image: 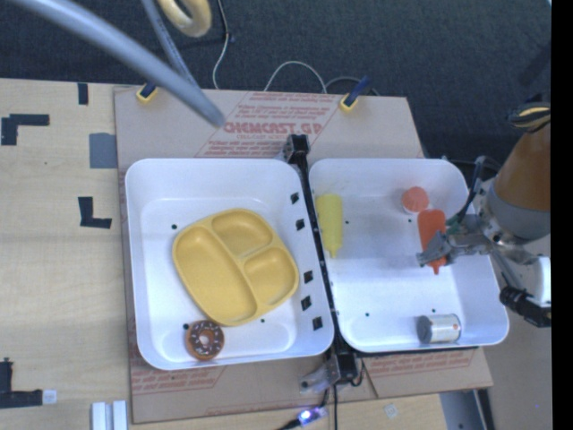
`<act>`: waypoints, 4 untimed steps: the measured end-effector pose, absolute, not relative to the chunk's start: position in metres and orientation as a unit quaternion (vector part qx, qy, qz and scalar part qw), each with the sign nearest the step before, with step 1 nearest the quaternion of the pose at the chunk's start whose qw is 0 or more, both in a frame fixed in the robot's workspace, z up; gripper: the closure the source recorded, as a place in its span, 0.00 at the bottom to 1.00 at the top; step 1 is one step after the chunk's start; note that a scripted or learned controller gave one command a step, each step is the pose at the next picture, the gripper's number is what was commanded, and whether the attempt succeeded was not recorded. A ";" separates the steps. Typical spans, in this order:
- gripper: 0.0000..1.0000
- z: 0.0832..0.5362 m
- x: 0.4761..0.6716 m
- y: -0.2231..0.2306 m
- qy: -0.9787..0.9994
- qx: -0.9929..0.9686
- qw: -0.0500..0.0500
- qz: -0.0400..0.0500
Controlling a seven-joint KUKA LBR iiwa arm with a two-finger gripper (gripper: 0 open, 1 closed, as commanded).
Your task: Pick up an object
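A: Claw?
B: Gripper (436, 258) low in the right bin (474, 334), fingertips at the lower end of the orange carrot (431, 230); whether apart or clamped, I cannot tell.

A: Surroundings?
B: Pink round piece (414, 199) just above the carrot; yellow corn (329, 223) by the divider; silver can (439, 329) near the front wall. Left bin (143, 240): yellow divided plate (235, 264), donut (204, 339).

A: Carrot's axis?
B: Roughly front-to-back, slightly tilted.
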State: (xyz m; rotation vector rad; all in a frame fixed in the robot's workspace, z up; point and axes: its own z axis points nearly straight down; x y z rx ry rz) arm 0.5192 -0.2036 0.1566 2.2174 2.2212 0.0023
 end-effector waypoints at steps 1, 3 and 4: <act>1.00 0.210 0.521 -0.203 0.708 0.706 0.002 0.001; 1.00 0.212 0.535 -0.098 0.709 0.705 -0.001 0.000; 1.00 0.220 0.536 -0.051 0.710 0.705 -0.001 0.000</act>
